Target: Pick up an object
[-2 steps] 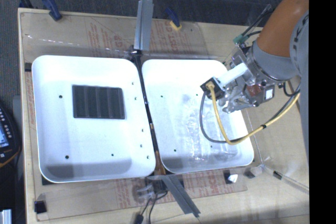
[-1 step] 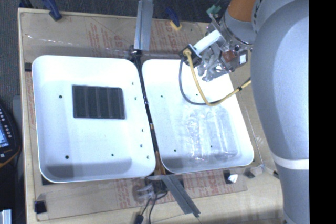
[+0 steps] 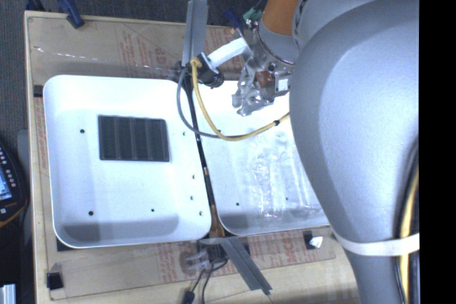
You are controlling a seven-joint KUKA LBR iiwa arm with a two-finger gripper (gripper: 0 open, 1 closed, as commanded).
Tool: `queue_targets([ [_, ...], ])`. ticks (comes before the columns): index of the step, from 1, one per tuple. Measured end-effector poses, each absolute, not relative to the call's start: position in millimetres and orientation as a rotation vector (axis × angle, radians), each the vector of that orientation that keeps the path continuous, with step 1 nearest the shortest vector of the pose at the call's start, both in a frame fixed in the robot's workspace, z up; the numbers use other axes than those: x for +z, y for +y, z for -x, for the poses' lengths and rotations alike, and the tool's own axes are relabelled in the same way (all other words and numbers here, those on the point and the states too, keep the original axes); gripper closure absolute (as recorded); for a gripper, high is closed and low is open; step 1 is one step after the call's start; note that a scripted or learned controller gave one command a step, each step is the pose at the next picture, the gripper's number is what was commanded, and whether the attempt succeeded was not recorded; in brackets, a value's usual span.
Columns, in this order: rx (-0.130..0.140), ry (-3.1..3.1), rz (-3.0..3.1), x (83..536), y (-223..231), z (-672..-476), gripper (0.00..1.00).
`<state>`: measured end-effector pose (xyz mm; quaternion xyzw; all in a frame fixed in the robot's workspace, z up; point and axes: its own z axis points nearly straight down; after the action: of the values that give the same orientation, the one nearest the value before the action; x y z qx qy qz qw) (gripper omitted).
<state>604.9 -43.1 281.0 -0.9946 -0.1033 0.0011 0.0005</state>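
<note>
A dark grey ribbed rectangular block lies flat in the left bin, a little left of its middle. A clear, crinkled plastic item lies in the right bin, partly hidden under the arm. My gripper hangs over the far end of the right bin, near the divider, well away from the dark block and above and behind the clear plastic. Nothing shows between its fingertips.
The big grey arm covers most of the right bin's right side. A yellow cable loops from the wrist across the divider between the bins. Blue clamps sit on the bench's far edge.
</note>
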Motion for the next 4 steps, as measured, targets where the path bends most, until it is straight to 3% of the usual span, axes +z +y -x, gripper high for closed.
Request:
queue_targets([
  [1,0.009,-0.329,3.125,290,-44,-604.7,1.00],
  [2,0.005,-0.350,3.119,334,-141,-639.0,1.00],
  [3,0.009,-0.328,3.121,343,-87,-634.2,1.00],
  [4,-0.001,-0.418,3.112,442,-161,-638.3,1.00],
])
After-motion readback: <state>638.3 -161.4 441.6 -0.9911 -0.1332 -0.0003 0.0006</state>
